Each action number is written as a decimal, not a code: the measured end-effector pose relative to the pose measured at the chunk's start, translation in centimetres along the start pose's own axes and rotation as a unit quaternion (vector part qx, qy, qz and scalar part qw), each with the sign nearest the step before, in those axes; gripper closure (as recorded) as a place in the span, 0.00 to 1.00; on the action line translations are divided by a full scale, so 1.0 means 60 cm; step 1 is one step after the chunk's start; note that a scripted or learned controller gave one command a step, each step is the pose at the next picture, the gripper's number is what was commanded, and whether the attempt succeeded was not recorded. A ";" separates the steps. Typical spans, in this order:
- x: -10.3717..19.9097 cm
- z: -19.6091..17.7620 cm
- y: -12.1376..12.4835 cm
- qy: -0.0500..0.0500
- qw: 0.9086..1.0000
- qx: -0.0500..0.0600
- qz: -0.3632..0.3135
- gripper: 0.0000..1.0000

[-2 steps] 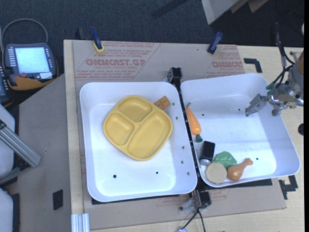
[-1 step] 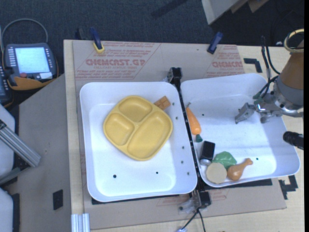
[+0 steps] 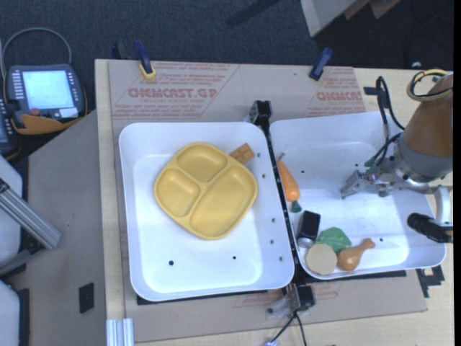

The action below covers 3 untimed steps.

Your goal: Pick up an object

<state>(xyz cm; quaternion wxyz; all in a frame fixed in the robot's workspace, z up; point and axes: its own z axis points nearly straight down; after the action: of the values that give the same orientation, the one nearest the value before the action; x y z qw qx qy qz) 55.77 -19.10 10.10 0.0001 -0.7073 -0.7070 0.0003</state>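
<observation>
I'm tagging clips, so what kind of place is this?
Probably a robotics lab test bench: a robot arm reaches over two white bins holding toy food such as a carrot, with a teach pendant lying to the left of the bench.

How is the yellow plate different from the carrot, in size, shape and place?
Size: the yellow plate is far larger than the carrot.
Shape: the plate is broad and flat, divided into three compartments; the carrot is thin and long, with a green end.
Place: the plate lies in the left bin; the carrot lies in the right bin, along its left wall.
Both rest flat and apart from the tool.
</observation>
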 end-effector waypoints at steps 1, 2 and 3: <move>-0.004 0.016 0.004 -0.001 1.000 -0.002 0.000 0.00; -0.002 -0.006 0.011 0.000 1.000 -0.008 0.000 1.00; -0.012 -0.094 0.028 -0.002 1.000 -0.004 -0.001 1.00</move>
<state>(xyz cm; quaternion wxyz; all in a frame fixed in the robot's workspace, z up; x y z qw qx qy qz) 57.43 -19.79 15.72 -0.0037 -0.7067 -0.7075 -0.0011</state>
